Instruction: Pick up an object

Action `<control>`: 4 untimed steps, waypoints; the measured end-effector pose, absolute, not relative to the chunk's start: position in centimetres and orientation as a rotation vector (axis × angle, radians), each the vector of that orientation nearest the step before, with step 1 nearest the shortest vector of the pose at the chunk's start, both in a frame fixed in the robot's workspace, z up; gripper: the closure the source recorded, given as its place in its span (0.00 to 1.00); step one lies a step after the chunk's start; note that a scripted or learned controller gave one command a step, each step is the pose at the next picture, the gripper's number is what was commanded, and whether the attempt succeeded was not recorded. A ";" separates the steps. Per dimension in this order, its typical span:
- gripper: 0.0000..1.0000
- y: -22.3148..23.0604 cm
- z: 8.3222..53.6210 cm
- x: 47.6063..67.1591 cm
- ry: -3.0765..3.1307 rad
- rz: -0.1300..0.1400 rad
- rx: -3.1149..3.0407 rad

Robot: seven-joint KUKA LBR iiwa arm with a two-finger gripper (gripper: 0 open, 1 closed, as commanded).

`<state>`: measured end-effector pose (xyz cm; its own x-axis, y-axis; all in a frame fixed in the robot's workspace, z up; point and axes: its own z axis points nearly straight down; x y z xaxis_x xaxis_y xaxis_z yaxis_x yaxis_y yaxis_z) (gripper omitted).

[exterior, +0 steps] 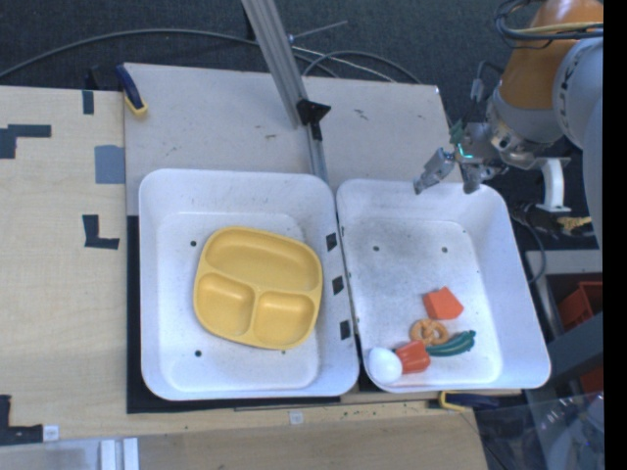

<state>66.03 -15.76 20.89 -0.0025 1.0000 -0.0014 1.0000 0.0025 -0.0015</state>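
My gripper [451, 178] hangs over the back rim of the right bin [392, 253], open, with nothing between its fingers. Far from it, at the bin's front right, lies a cluster of small items: an orange block [443, 303], a brown pretzel [428, 331], a green pepper-like piece [455, 345], a red piece [413, 357] and a white egg [384, 363] in the front corner. The egg, red piece, pretzel and green piece touch or nearly touch one another.
The left bin [167, 262] holds a yellow three-compartment plate [258, 287]. A slanted metal pole [279, 52] ends in a black clamp [313, 112] behind the bins. Cables run across the dark floor at the back.
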 end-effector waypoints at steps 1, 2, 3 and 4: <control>0.00 -14.8 15.9 66.2 -2.222 0.007 -2.216; 0.00 -14.3 9.5 66.2 -2.221 0.009 -2.214; 0.00 -14.3 8.8 66.2 -2.225 0.005 -2.217; 1.00 -14.2 9.9 66.2 -2.227 0.006 -2.216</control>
<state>66.20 -14.22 9.88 -0.0049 1.0000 -0.0025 1.0000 0.0049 -0.0025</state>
